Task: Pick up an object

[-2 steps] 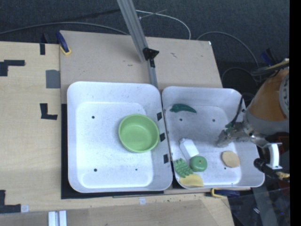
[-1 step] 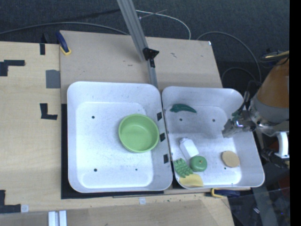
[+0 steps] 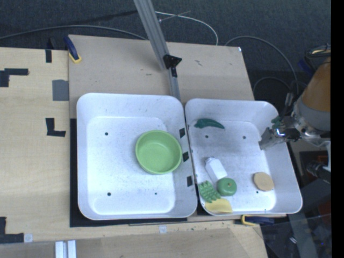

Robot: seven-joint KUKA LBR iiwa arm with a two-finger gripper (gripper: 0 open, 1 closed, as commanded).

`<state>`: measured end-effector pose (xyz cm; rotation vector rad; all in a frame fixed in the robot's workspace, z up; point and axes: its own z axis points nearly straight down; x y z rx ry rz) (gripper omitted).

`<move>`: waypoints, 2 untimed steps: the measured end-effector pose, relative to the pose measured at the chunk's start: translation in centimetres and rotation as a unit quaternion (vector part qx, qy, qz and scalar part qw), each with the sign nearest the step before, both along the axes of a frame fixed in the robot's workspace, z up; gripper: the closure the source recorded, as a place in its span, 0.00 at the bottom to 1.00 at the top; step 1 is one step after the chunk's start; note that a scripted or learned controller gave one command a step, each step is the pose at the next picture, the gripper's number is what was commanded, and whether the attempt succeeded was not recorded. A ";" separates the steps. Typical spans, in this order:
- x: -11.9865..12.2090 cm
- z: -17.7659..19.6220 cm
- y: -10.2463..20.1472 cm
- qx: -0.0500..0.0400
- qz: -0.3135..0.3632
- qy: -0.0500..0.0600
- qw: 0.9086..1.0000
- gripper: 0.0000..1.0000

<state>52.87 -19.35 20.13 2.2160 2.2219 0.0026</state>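
The right bin (image 3: 269,110) holds several small items: a dark green curved piece (image 3: 208,124) near its back left, a white bottle (image 3: 216,169), a green round knob (image 3: 227,186), a green ridged piece (image 3: 207,190), a yellow piece (image 3: 222,206) at the front edge and a tan disc (image 3: 263,181). A light green bowl (image 3: 158,151) sits in the left bin (image 3: 91,144). My gripper (image 3: 273,136) hangs over the right bin's right edge, above and behind the tan disc, with nothing seen between its fingers.
A grey pole (image 3: 153,28) slants down from the top to the seam between the bins. Cables (image 3: 188,23) lie on the bench behind them. The wooden bench (image 3: 32,144) extends to the left.
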 end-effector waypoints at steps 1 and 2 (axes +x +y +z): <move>0.5 4.7 0.7 0.000 0.000 0.000 1.000 1.00; 1.0 3.6 5.8 0.001 0.001 0.003 1.000 1.00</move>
